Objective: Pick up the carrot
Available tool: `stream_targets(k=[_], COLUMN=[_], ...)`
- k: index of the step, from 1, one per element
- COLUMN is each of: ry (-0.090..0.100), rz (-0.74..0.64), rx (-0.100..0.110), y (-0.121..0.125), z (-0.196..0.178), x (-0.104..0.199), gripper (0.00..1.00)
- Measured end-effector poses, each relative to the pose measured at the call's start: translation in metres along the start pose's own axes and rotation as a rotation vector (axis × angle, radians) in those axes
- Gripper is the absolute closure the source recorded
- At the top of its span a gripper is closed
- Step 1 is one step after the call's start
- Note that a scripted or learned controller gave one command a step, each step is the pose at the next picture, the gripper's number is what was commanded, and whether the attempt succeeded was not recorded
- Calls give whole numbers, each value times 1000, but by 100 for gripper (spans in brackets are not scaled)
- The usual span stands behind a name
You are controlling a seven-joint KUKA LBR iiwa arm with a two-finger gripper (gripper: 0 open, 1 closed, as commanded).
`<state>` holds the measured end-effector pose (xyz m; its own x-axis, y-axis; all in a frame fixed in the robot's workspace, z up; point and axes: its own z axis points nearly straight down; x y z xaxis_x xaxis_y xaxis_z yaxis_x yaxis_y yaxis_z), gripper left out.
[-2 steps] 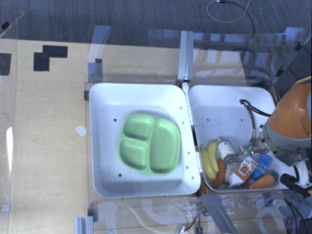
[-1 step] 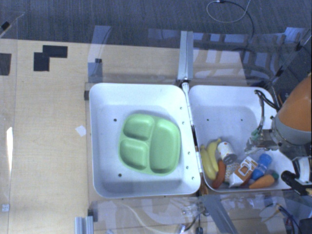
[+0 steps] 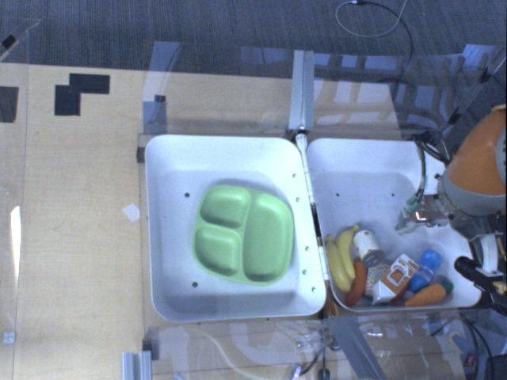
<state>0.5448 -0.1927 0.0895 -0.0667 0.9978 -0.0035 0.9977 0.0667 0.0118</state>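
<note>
The carrot (image 3: 428, 294) is orange with a dark green end and lies flat along the front edge of the right bin (image 3: 356, 172), near its front right corner. The arm comes in from the right, its orange band (image 3: 482, 165) over the bin's right wall. My gripper (image 3: 413, 215) hangs over the right side of the right bin, behind the carrot and clear of it, with bare white floor under it. Nothing shows held in it.
The carrot is crowded by a blue bottle (image 3: 425, 266), a small printed box (image 3: 398, 274), a red sausage (image 3: 357, 282), two bananas (image 3: 342, 260) and a white bottle (image 3: 365, 244). A green divided plate (image 3: 244, 233) sits in the left bin (image 3: 166, 212).
</note>
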Motion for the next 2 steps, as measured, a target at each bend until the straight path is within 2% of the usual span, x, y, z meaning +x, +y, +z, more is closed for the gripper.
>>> stream_targets(k=[2], ry=[-5], rz=[-14], rx=[-12], y=[5], z=[-23], x=[2], gripper=[100])
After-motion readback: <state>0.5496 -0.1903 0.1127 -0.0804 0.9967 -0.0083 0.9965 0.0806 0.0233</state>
